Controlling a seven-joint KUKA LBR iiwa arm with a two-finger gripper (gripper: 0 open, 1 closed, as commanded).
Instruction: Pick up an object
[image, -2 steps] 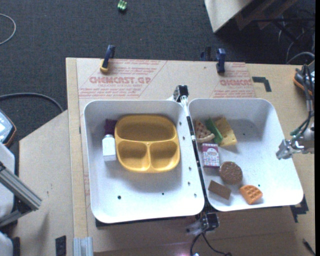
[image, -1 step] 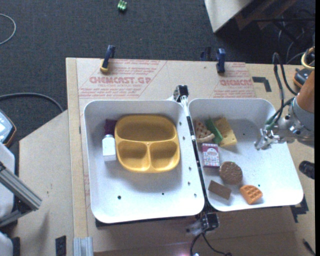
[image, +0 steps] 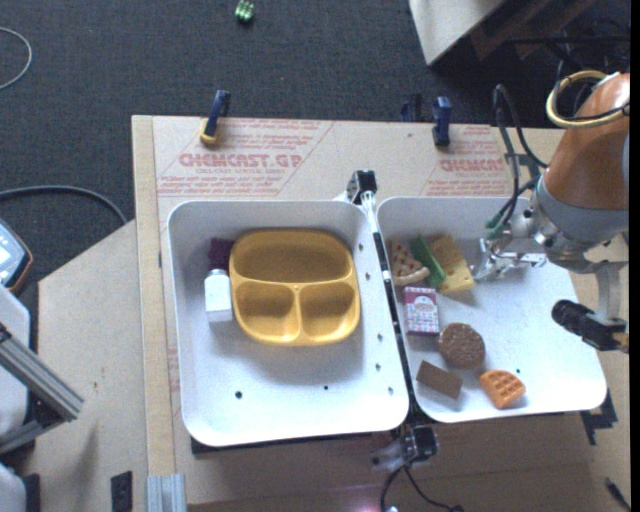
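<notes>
Nearest the camera, at the front of the right bin (image: 570, 385), lie an orange waffle piece (image: 502, 388) and a brown block (image: 439, 379), close together but apart. The fingers (image: 497, 262) hang low over the same bin's far half, just right of a yellow wedge (image: 455, 266); whether they are spread or closed cannot be told, and nothing shows between them. A green stick (image: 431, 257) lies against the wedge's left side, with a pizza slice (image: 406, 264) beside that. Nearer the front sit a pink carton (image: 421, 309) and a round brown cookie (image: 461, 344). Behind the fingers the grey arm (image: 585, 215) rises to its orange band at the right edge. In the left bin (image: 190, 330) a yellow divided plate (image: 294, 285) fills the middle, with a small white bottle (image: 218, 294) touching its left rim. Both bins rest on the bench (image: 150, 250).
</notes>
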